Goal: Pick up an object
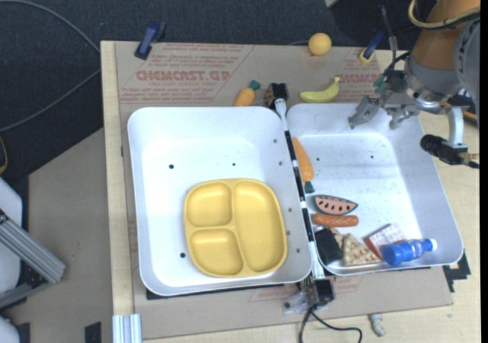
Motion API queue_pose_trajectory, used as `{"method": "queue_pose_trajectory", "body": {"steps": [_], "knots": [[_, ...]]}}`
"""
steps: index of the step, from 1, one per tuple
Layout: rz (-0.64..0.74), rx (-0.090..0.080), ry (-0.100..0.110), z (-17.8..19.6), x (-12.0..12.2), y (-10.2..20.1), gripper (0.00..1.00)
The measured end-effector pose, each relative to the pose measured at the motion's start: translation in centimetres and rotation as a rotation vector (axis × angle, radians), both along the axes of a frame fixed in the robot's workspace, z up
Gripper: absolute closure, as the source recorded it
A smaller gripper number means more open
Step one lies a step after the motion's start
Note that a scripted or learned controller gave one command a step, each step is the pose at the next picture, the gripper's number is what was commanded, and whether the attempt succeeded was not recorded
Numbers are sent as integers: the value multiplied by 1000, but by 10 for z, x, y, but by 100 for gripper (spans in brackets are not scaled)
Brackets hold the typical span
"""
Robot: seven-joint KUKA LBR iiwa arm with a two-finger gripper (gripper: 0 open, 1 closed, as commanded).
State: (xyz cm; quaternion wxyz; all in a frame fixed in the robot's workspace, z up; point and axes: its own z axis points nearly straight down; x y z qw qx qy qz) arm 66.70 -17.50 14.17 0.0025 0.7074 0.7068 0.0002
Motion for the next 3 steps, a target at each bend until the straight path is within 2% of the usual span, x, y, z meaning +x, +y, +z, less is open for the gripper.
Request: {"method": "queue_pose_trajectory", "body": {"steps": [1,2,3], "knots": [[0,4,6,26,-171,56,0],[1,4,4,-57,-157,80,0],[0,2,2,-57,-133,61,0]]}}
